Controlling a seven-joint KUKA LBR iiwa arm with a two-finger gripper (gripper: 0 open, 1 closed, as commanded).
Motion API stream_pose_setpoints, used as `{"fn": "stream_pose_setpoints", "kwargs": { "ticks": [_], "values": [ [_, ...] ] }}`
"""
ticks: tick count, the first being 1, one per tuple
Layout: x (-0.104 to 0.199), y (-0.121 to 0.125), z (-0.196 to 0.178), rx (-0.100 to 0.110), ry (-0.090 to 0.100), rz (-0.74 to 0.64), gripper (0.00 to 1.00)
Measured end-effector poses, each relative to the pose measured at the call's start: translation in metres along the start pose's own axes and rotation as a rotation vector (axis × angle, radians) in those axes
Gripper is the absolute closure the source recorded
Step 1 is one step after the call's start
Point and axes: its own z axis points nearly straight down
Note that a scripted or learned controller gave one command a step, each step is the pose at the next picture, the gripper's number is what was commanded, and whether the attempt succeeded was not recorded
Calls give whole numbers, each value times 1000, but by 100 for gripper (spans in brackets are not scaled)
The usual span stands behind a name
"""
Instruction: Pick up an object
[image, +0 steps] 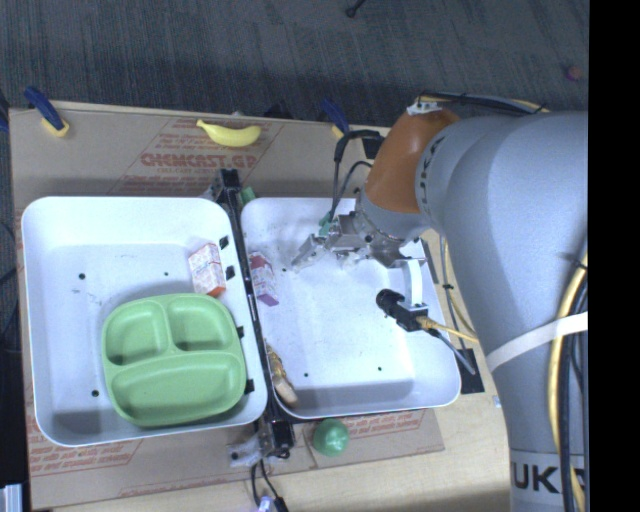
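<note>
Two shallow white bins stand side by side on a sheet of cardboard (150, 160) that lies on the surface (465, 455).

The left bin (60, 230) holds two things. A green plate (175, 355) with three compartments lies flat in its near half, towards the wall it shares with the other bin. Just behind the plate stands a small carton (205, 268), white with red and orange print, touching or almost touching the plate's rim.

The right bin (340, 385) holds a small pink packet (262, 280) close against its left wall, in the far half. At the near left corner, by the dividing walls, lies a brownish long thing (278, 382) – too small to tell what it is, or on which side of the wall it rests.

The grey arm (500, 220) reaches in from the right, and the tool (318, 245) is over the far part of the right bin, near the pink packet but apart from it. Whether the tool is released or clenched I cannot tell – nothing is seen inside it.

Outside the bins, a yellow banana (230, 131) lies on the cardboard behind them, and a green ball (330, 436) lies in front of the right bin. Two blue clamps (45, 110) are at the far edge of the cardboard.
</note>
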Motion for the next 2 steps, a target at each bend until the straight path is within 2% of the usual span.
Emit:
{"fn": "stream_pose_setpoints", "kwargs": {
  "ticks": [1,2],
  "values": [
    [0,0,-10,1,1,-2,100],
    [18,-30,-99,-2,0,-1,100]
  ]
}}
